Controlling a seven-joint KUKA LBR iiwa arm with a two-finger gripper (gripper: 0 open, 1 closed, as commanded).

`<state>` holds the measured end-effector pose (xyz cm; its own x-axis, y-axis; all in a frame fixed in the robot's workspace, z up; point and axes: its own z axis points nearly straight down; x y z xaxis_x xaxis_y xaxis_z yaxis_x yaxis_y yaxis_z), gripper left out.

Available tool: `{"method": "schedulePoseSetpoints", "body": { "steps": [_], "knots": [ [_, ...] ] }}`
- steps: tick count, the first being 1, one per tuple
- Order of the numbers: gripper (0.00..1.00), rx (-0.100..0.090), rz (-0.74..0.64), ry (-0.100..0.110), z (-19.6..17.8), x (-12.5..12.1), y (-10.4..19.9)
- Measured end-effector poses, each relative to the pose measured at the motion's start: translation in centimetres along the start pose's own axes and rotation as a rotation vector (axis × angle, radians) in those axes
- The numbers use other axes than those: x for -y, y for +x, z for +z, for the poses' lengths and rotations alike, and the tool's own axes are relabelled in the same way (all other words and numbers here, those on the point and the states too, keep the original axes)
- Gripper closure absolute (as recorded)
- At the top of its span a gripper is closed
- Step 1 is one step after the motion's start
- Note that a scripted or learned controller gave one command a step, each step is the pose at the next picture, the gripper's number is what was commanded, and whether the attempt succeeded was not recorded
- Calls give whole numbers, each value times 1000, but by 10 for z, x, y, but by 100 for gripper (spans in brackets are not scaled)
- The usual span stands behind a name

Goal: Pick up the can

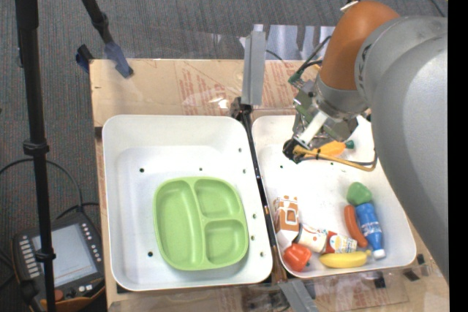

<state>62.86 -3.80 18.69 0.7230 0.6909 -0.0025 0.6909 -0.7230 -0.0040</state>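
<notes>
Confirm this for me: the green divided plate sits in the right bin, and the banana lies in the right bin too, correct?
Not quite. The camera view shows the green divided plate in the left bin, not the right. The banana does lie in the right bin.

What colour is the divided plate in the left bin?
Light green, plain with no pattern. The plate shows clearly in the camera view, lying in the left bin.

Even overhead light, mild glare on plastic sheet [212, 95], soft shadows, slightly grainy, arm [417, 99] blurred.
</notes>
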Motion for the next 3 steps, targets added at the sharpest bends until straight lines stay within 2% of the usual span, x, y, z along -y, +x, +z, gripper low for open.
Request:
{"method": "schedulePoseSetpoints", "body": {
  "steps": [1,2,3],
  "knots": [
    [100,1,230,-1,-221,40,34],
    [100,2,-184,0,-249,64,65],
    [100,3,-218,0,-248,88,104]
  ]
}}
